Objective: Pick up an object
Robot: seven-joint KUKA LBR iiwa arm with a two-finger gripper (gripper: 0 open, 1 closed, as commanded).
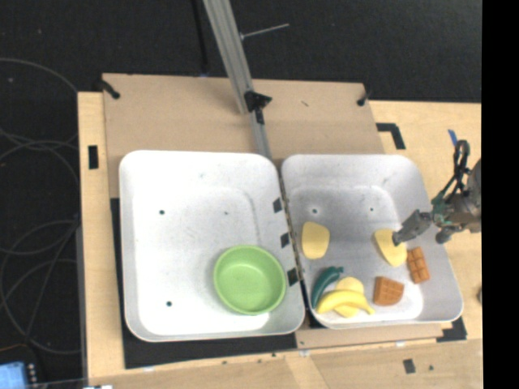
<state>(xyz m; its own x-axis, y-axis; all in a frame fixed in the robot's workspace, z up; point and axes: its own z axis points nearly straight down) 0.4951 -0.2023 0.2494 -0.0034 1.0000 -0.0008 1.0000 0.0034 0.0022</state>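
honestly, your gripper [403,235] sits right over the yellow piece [391,250] by the right bin [349,173] wall, probably lining up a grab; can't tell how it's set.

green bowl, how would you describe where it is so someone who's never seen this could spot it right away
Look at the left bin of the two white bins. In its near right corner, close to the divide between the bins, sits the green bowl, round and open side up. It is pale green and sits in that bin alone, while the yellow, orange and dark green pieces all lie in the right bin.
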